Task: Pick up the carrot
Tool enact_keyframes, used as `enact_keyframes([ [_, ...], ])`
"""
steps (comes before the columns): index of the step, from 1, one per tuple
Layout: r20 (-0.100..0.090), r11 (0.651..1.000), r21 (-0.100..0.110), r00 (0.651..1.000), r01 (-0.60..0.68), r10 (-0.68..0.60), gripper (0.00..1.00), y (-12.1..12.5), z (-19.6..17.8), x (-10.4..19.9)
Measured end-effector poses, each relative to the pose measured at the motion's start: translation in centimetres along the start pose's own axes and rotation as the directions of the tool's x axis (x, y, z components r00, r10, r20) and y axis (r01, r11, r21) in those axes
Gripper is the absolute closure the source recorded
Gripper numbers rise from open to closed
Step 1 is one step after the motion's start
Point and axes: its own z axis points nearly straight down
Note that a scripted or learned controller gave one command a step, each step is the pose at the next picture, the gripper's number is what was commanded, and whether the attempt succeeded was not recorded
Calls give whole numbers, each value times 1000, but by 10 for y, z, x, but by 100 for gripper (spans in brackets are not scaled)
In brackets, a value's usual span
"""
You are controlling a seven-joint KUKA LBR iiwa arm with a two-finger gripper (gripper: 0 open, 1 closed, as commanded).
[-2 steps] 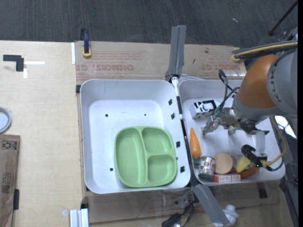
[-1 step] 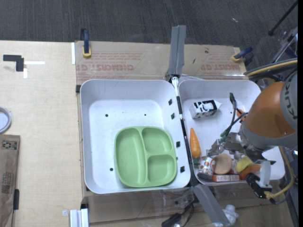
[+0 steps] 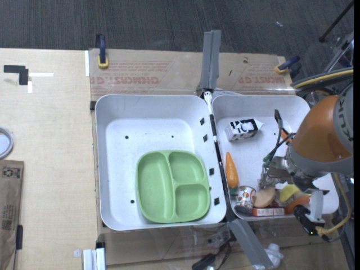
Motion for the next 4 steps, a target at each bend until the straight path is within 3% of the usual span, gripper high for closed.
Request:
enact_keyframes([
  [1,1,997,-6,997,-71,71,100,10,5,-70],
  [2,2,999,-6,999,47,-47,100,41,-97,-73],
  [4,3,999,8,999,53,-53,100,41,-107,-73],
])
